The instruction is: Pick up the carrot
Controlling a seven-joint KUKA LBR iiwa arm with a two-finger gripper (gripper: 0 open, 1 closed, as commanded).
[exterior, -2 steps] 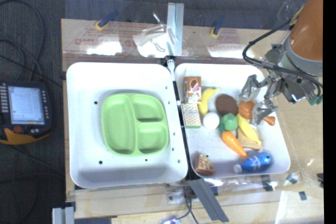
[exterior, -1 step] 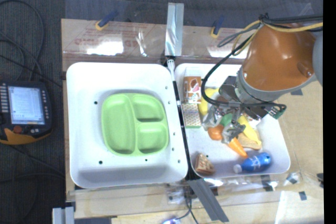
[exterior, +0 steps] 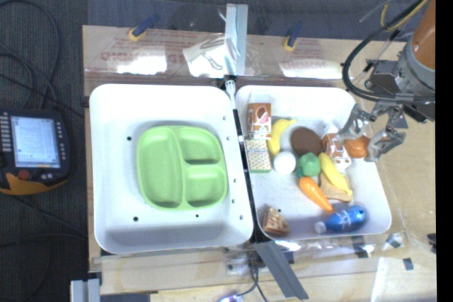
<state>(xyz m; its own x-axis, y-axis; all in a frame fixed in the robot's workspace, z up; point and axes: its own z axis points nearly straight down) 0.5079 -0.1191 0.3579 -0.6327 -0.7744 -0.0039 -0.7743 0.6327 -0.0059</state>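
The carrot (exterior: 315, 193), orange and tapered, lies in the right bin (exterior: 375, 223) toward its front, between a green ball (exterior: 308, 165) and a blue bottle (exterior: 343, 219). A yellow banana (exterior: 335, 177) touches its right side. My gripper (exterior: 369, 136) hangs over the bin's right rim, up and to the right of the carrot and apart from it. Its two fingers (exterior: 352, 126) stand spread open. A small rounded orange object (exterior: 357, 147) sits just below them; nothing is clamped between the fingers.
The right bin also holds a brown round item (exterior: 306, 141), a white ball (exterior: 284, 163), a second yellow fruit (exterior: 279, 134), small boxes (exterior: 259, 120) and a brown piece (exterior: 274, 221). A green divided tray (exterior: 182, 166) lies in the left bin (exterior: 113, 223).
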